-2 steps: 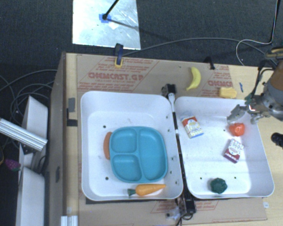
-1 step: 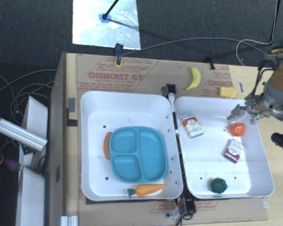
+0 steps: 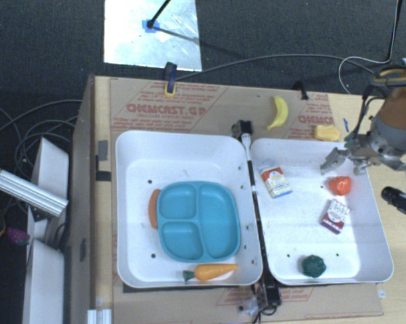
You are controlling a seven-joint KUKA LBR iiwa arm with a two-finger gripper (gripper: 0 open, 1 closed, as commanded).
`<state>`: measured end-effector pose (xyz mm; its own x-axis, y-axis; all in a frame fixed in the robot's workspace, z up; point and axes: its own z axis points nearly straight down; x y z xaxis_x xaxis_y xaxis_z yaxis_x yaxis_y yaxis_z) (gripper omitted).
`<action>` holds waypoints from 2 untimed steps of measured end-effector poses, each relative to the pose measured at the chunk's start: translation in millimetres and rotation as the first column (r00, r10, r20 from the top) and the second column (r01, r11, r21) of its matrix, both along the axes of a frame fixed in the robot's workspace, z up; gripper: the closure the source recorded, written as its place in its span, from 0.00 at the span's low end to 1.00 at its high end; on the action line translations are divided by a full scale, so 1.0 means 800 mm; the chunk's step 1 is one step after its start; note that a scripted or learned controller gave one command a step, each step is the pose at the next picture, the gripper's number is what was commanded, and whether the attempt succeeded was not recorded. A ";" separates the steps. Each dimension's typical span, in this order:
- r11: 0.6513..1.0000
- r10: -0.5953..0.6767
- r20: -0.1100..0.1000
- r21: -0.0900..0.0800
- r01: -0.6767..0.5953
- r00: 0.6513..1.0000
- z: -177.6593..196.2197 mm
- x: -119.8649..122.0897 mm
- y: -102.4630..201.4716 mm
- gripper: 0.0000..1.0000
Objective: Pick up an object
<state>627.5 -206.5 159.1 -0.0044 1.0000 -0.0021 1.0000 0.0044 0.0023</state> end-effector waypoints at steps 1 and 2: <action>1.000 0.000 0.001 0.001 0.000 1.000 0.013 0.000 0.000 0.00; 1.000 -0.002 0.001 0.001 0.002 1.000 0.032 -0.019 0.000 0.00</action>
